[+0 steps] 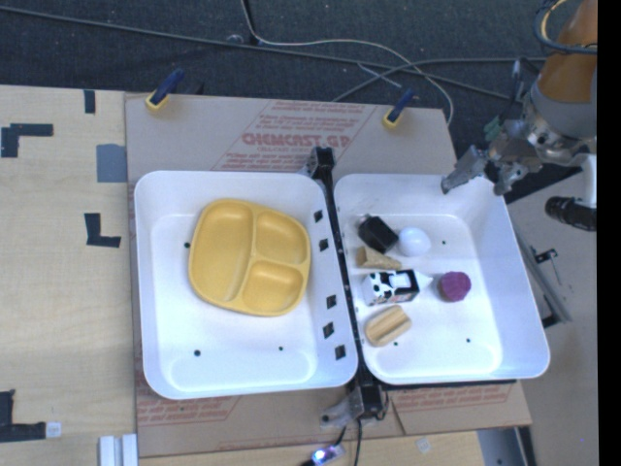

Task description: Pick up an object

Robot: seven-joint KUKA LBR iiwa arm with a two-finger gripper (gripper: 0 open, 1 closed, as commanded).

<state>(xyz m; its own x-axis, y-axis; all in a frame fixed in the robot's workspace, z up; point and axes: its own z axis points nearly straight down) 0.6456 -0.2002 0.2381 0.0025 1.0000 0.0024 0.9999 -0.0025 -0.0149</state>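
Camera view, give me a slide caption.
Grey arm's gripper above right white bin's far rim; yellow divided plate in left white bin.

Dark grey carpet floor [116,27] across top of frame, white cable [320,47] and black cable [245,8] trailing over it. Light wooden bench top [58,289] at left with dark tape marks [25,136]. Cardboard sheet [281,134] in centre, clamped by two blue-yellow clamps [165,89].

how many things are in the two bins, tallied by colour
yellow: 1, the divided plate in the left bin
black: 1
white: 1, a ball
tan: 2
black and white: 1
purple: 1
total: 7, six of them in the right bin
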